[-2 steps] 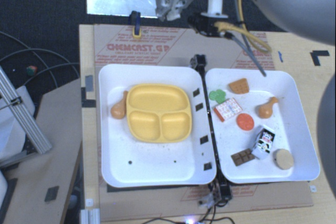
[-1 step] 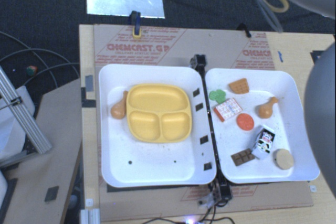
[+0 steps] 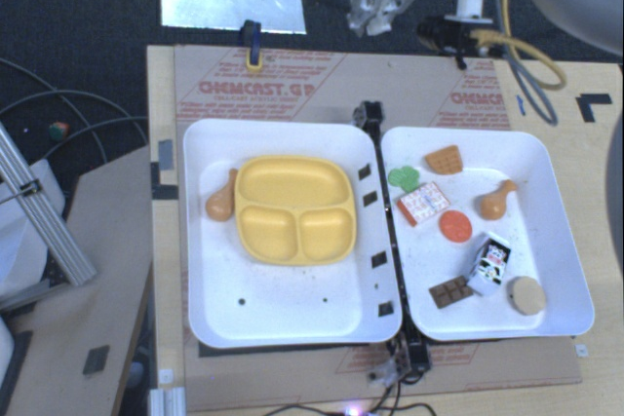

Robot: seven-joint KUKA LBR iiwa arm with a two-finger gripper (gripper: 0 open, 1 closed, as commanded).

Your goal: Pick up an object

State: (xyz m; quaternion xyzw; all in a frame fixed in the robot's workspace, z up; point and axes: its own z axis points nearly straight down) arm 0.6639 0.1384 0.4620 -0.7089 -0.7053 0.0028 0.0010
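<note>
We can't tell gripper state, top centre, arm cut off by frame edge. Drumstick in right bin, upper right; long axis diagonal, bone end toward upper right.

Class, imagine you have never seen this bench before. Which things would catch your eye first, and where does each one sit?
The yellow divided plate stands out first, lying in the middle of the left bin with a toy drumstick beside it. Next comes the scatter of small toy foods in the right bin, such as the red disc and the milk carton. The hand hangs above the bench's far edge.
</note>
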